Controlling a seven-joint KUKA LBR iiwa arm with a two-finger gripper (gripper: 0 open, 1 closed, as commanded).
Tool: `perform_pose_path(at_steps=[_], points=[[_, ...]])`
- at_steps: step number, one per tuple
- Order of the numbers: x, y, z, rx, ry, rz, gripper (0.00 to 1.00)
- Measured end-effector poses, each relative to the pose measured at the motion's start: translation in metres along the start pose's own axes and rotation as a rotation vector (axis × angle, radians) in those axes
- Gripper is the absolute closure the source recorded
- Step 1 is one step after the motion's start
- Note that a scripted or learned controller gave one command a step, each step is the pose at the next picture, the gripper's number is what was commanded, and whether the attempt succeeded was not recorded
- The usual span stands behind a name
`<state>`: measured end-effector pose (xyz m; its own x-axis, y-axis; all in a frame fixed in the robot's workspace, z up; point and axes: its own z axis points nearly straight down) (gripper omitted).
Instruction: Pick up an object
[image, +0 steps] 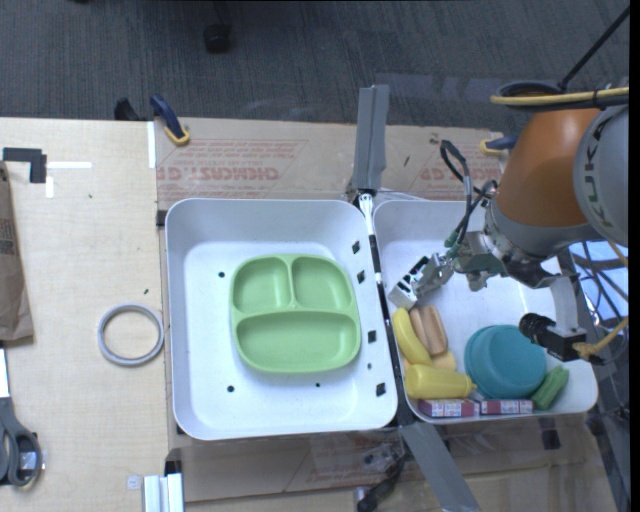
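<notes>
In the right bin (400, 225) lie a yellow banana (407, 335), a tan hot dog bun (431, 329), a yellow block (436, 381), a teal bowl (506, 361), a green item (551, 388) and a flat pink-and-white box (472, 407), all crowded along the near side. My gripper (418, 279) hangs over the left part of this bin, just above the banana and the bun, pointing toward the divider. Nothing shows between its fingers. The left bin (190, 300) holds a green divided plate (295, 313).
A grey ring (131, 333) lies on the bench left of the bins. A blue-and-yellow clamp (170, 119) sits at the back, scissors (18, 455) at the front left corner. The arm's orange band (545, 170) looms over the right bin's far side.
</notes>
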<state>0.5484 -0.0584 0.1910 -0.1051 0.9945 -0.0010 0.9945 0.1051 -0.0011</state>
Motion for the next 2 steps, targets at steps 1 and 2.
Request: perform_pose_path(at_steps=[1,2], points=[[-0.033,-0.045,0.062,0.002,0.001,0.012,0.0],[-0.038,-0.04,0.099,-0.003,0.0,-0.406,0.0]])
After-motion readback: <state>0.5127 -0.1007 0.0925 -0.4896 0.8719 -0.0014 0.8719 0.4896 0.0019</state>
